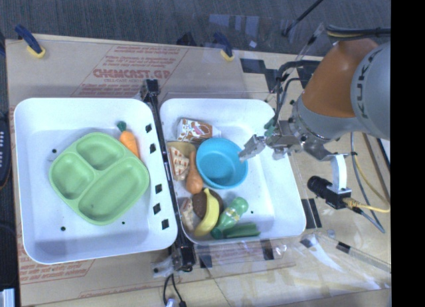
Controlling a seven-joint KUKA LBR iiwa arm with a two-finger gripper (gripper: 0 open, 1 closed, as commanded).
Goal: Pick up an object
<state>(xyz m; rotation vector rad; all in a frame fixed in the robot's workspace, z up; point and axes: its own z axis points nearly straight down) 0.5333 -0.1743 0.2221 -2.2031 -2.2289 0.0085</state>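
The right bin holds a blue bowl, a small printed carton, a waffle piece, a brown sausage-like piece, a banana, a green bottle and a dark green cucumber. My gripper hovers over the right bin's right half, just right of the bowl's rim. It is open, with nothing between its fingers. One fingertip is close to the bowl's upper right edge.
In the left bin a green divided plate lies with an orange carrot at its upper right. A black divider joins the bins. Cables and a black fitting lie right of the bins.
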